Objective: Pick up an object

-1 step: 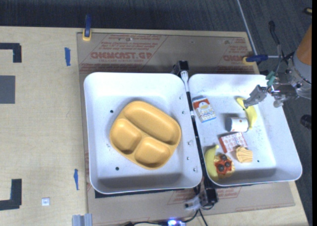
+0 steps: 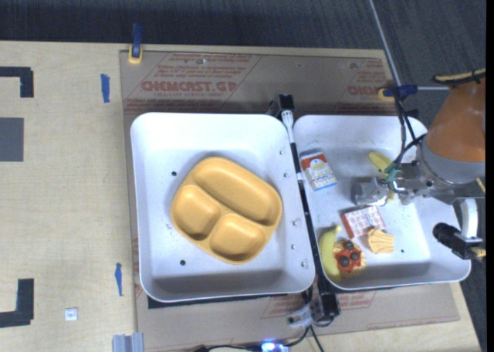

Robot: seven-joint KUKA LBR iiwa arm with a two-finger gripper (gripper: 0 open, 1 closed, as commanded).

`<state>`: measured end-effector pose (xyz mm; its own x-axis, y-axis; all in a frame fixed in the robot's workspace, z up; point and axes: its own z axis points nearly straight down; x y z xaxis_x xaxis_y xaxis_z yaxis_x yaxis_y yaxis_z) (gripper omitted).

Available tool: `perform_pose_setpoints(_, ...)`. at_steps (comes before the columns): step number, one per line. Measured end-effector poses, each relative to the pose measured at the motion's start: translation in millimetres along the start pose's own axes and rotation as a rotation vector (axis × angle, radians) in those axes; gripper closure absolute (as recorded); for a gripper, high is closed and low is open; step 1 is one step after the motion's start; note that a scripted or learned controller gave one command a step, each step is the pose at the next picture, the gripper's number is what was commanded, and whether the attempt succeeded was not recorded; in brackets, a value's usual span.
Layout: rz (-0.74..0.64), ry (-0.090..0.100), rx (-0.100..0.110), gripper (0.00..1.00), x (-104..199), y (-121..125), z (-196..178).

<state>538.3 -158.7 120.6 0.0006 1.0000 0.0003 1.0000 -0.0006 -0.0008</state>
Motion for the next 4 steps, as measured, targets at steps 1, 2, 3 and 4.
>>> perform_pose_setpoints(1,-0.001,0.000,-0.003,0.00,63,-49,35)
perform_pose_setpoints(2,0.001,-0.003,-0.011,1.00,62,-47,24)
perform_pose_setpoints(3,-0.003,0.000,-0.003,1.00,149,62,-65)
perform_pose_setpoints(4,0.000,0.000,0.000,1.00,88,-16,-64)
